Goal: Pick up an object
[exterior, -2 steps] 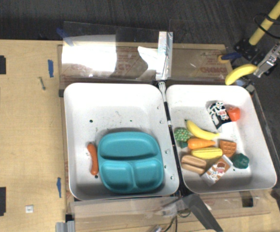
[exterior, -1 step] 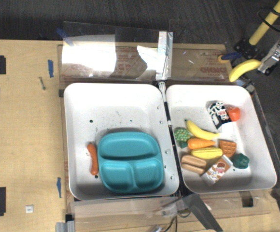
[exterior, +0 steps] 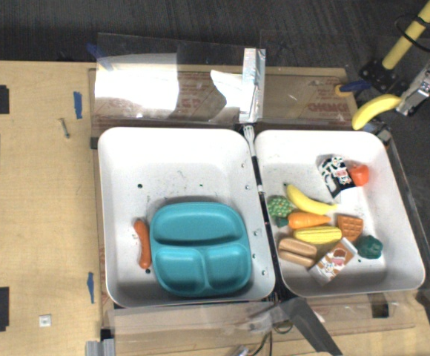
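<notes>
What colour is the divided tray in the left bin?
The divided tray is teal, a blue-green, seen clearly in the camera view, in the left bin.

The left bin (exterior: 118, 154) offers open white floor across its far half and along its left wall. Its near half is taken by a teal divided tray (exterior: 199, 248), with an orange sausage-shaped toy (exterior: 144, 243) lying just beside the tray's left edge.

In the right bin (exterior: 400, 199), toy food crowds the middle: a banana (exterior: 307, 199), a carrot (exterior: 308, 219), a corn cob (exterior: 317, 235), a hot dog (exterior: 297, 251), a small carton (exterior: 333, 261) and a green piece (exterior: 369, 247), mostly touching one another. A black-and-white item (exterior: 336, 171) sits slightly apart, farther back. The far-left corner and the near-right strip are bare (the widest gaps there).

A clear upright panel (exterior: 253, 84) rises behind the shared wall.
</notes>
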You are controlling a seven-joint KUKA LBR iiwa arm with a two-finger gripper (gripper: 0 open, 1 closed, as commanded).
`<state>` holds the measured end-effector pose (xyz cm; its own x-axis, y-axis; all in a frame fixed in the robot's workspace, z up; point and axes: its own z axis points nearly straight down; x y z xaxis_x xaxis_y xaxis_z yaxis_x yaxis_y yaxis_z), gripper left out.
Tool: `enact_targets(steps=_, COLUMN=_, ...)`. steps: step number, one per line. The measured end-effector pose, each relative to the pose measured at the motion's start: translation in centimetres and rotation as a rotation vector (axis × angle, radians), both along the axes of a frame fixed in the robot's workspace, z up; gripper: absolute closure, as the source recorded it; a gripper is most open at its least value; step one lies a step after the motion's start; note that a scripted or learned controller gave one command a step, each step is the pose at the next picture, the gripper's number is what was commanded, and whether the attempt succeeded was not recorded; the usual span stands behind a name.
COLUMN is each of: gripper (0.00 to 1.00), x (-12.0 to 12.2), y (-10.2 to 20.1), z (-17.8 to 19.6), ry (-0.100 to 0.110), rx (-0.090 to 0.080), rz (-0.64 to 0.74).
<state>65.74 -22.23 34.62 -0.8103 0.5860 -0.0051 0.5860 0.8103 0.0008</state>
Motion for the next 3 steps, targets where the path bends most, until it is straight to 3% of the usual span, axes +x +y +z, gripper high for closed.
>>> enact_targets(steps=1, gripper=1.0, x=0.0, y=-0.1, z=1.1, ry=-0.006, rx=0.0, rz=-0.031)
enact_targets(steps=2, gripper=1.0, x=0.3, y=0.0, z=-0.8, ry=0.003, rx=0.001, rz=0.0)
enact_targets(steps=3, gripper=1.0, x=-0.2, y=0.0, z=-2.1, ry=0.002, rx=0.001, rz=0.144)
